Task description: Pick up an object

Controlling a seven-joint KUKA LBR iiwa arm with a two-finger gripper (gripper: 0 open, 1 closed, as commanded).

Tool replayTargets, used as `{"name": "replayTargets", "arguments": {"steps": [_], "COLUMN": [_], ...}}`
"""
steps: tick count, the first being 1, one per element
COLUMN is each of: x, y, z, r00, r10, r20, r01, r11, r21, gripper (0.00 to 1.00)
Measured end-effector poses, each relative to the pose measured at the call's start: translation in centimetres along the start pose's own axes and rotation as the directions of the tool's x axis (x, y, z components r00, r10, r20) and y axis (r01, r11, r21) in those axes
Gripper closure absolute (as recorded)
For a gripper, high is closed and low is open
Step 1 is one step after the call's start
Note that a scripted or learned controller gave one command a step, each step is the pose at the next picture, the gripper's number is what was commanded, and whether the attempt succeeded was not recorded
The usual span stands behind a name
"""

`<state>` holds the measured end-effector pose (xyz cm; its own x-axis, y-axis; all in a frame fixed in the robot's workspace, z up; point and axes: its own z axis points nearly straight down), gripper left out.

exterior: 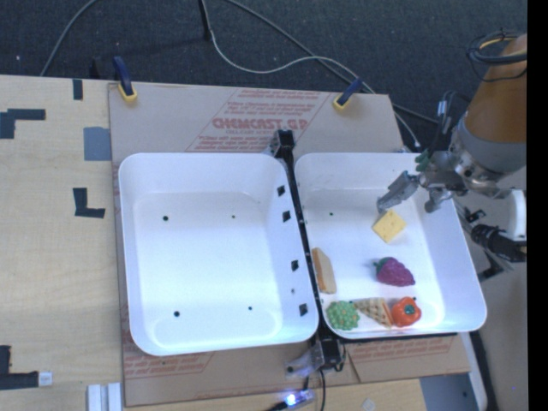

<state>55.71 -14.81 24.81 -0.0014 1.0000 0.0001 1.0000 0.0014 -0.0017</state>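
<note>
- The desk (51,229) carries a cardboard sheet (248,122), held at its far edge by two clamps, with two shallow white bins on it side by side.
- The left bin (205,247) is bare white plastic; the right bin (445,255) holds all the toy food.
- The grey arm (497,118) reaches in from the right, and its claw (411,191) hangs released over the right bin's far half, its two fingers spread with nothing between them.
- The likeliest pick, a yellow cheese wedge (390,226), lies flat on the bin floor just below and beside the claw, apart from the fingers.
- Risk: the wedge looks low and slick, so I judge the fingers could close above it or push it away if the descent is off-centre.
- Risk: the bin's right wall is near the claw; a wide approach could catch the rim.
- Further forward lie purple grapes (394,271), a bread slice (324,271) against the divider, then broccoli (342,315), a waffle-like piece (372,309) and a red tomato (406,312), clustered near the front wall.
- That front cluster sits tightly together, so a grasp there could nudge neighbours; the cheese stands clear of them.
</note>
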Motion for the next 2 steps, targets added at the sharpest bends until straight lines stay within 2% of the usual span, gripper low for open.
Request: {"name": "replayTargets", "arguments": {"steps": [1,2], "x": [-1.3,-1.8], "y": [0.7,0.2], "z": [12.4,16.5], "r00": [1.0,1.0], "r10": [0.002,0.0], "r20": [-0.002,0.002], "r01": [-0.002,0.0], "r11": [1.0,1.0], "r21": [0.011,-0.003], "gripper": [0.0,0.0]}}
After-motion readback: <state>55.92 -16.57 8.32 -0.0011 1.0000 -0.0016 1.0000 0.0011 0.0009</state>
